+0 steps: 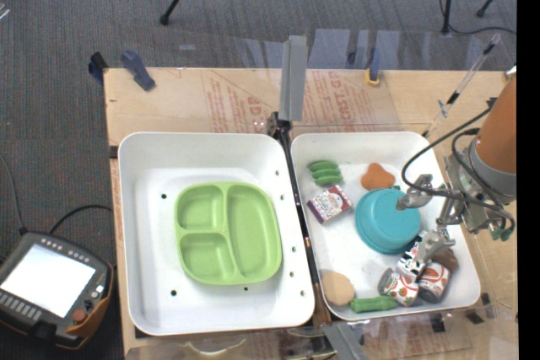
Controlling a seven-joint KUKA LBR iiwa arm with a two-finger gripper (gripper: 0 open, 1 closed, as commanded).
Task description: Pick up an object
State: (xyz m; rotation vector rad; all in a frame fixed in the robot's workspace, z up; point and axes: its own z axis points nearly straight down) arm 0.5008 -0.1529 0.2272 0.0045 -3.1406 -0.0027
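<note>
Gripper (428, 221): we see its fingers spread apart above the right bin's (354, 146) near-right area, gripping nothing.
Teal bowl (385, 221): just left of our gripper, mid-bin.
Patterned cans (413, 278): below the fingers.
Left bin (143, 206): holds a green divided plate (228, 232).

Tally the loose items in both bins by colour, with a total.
Green: 3 – divided tray in the left bin, ridged piece, stick
Teal: 1 – bowl
Orange: 1 – lumpy piece
Tan: 1 – rounded lump
Purple and white: 1 – small packet
Orange, white and dark patterned: 1 cluster below the gripper; its item count is unclear
Total: 8, taking the cluster as one
</note>
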